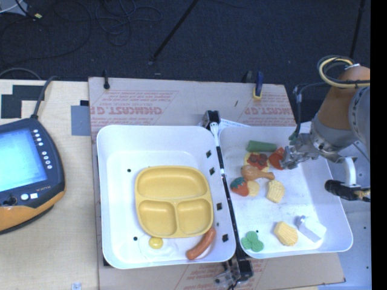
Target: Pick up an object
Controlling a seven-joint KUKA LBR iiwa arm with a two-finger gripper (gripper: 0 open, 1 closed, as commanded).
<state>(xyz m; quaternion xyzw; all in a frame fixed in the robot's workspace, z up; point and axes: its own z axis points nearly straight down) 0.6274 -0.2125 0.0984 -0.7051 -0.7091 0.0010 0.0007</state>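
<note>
Toys fill the right bin [338,222]; tray [174,200] and sausage [201,244] occupy the left bin [115,162]. Gripper [290,160] hangs beside a tomato [277,158], finger state unclear.

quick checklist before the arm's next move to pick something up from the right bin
1. hand over the right bin, at its far right: ok
2. Target beside the hand, red toy: ok
3. Toy seen between the fingers: cannot tell
4. Crowding: red toy lies close against the other toys in the food cluster: not ok
5. Easier lone targets, corn piece, green toy: ok
6. Yellow tray and sausage away in the left bin: ok
</note>
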